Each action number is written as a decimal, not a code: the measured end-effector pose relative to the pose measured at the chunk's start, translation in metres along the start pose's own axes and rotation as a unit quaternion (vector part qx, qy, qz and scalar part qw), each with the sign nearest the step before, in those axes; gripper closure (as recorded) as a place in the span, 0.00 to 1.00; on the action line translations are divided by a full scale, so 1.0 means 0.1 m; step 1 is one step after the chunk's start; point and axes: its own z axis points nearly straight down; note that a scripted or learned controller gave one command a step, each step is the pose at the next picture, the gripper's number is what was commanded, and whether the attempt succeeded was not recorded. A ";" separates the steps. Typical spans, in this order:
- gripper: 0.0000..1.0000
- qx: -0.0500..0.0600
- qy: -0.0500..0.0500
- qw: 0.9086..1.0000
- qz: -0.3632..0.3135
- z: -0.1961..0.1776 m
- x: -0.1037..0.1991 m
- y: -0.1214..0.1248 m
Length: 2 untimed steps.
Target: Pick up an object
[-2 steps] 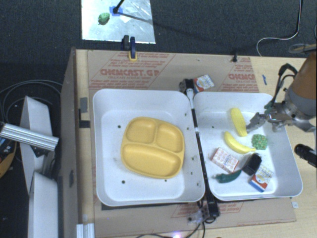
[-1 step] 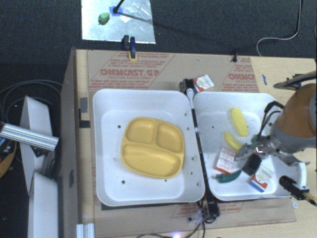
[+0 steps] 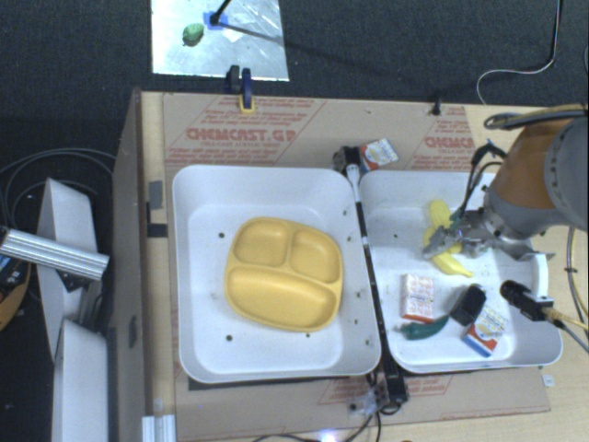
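My gripper [image 3: 448, 240] is low in the right bin [image 3: 391, 247], at its upper middle. It sits right against a yellow banana-shaped piece [image 3: 439, 215] behind it and another yellow piece [image 3: 453, 265] just in front of it. The grey wrist hides where they meet. Nearer the front lie a white and orange box [image 3: 418, 296], a teal object [image 3: 426, 330], a black object [image 3: 469, 303] and a small red, white and blue packet [image 3: 485, 332].
The left bin [image 3: 198, 247] holds a yellow divided plate [image 3: 283, 273]. A small packet [image 3: 377, 154] lies on the cardboard behind the bins. The arm [image 3: 543, 178] with its orange band covers the right bin's far right corner.
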 end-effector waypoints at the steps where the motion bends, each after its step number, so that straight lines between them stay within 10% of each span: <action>1: 1.00 -0.001 -0.001 1.000 -0.001 -0.10 0.00 0.01; 2: 1.00 0.000 0.000 1.000 -0.001 0.00 0.61 0.43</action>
